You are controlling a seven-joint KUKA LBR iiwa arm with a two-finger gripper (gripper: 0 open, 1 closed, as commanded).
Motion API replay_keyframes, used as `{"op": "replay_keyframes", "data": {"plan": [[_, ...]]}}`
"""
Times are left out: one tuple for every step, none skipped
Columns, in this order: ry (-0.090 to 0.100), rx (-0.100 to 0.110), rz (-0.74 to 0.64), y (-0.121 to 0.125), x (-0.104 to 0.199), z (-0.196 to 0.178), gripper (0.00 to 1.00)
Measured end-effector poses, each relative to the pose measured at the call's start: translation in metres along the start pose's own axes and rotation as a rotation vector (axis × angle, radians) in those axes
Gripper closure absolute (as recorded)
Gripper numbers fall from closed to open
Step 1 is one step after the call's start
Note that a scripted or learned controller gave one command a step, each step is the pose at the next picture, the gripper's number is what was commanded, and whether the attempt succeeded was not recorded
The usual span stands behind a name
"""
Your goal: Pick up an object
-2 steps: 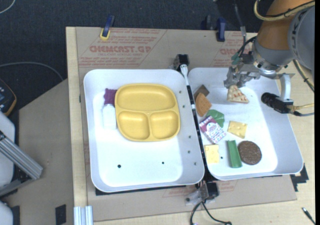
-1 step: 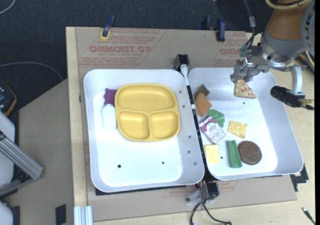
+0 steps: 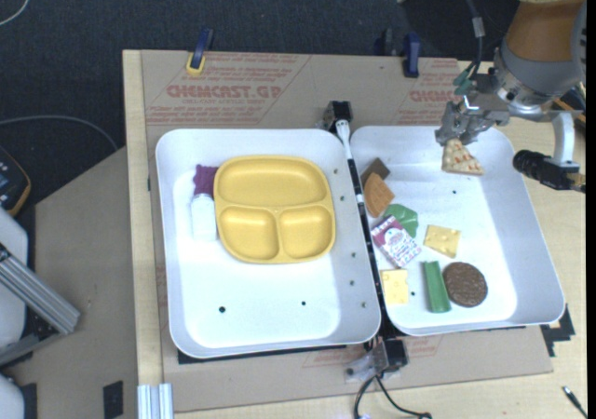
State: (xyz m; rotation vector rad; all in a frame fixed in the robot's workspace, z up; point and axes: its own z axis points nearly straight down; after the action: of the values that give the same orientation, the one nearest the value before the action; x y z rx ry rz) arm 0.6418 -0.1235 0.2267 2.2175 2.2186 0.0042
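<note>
My gripper (image 3: 456, 133) is over the far right part of the right bin (image 3: 521, 222). Its fingers are shut on the top corner of a tan triangular pizza slice (image 3: 462, 160), which hangs just below them. Lying in the same bin are an orange cracker (image 3: 378, 194), a small brown piece (image 3: 376, 168), a green item (image 3: 404, 217), a pink and white packet (image 3: 396, 243), a yellow cheese wedge (image 3: 441, 240), a yellow square (image 3: 395, 286), a green stick (image 3: 432, 286) and a round brown cookie (image 3: 465, 283).
The left bin (image 3: 261, 315) holds a yellow divided plate (image 3: 275, 208), with a purple item (image 3: 204, 178) and a white bottle (image 3: 202, 218) at its left side. A black divider clip (image 3: 339, 114) sits between the bins at the back.
</note>
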Motion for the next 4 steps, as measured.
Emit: {"op": "replay_keyframes", "data": {"plan": [[0.004, 0.007, -0.004, -0.021, 0.042, -0.008, 1.0], [0.005, 0.01, -0.004, -0.051, 0.092, 0.001, 1.0], [0.005, 0.01, -0.006, -0.071, 0.153, 0.003, 1.0], [0.003, 0.01, -0.004, -0.097, 0.192, 0.004, 1.0]]}}
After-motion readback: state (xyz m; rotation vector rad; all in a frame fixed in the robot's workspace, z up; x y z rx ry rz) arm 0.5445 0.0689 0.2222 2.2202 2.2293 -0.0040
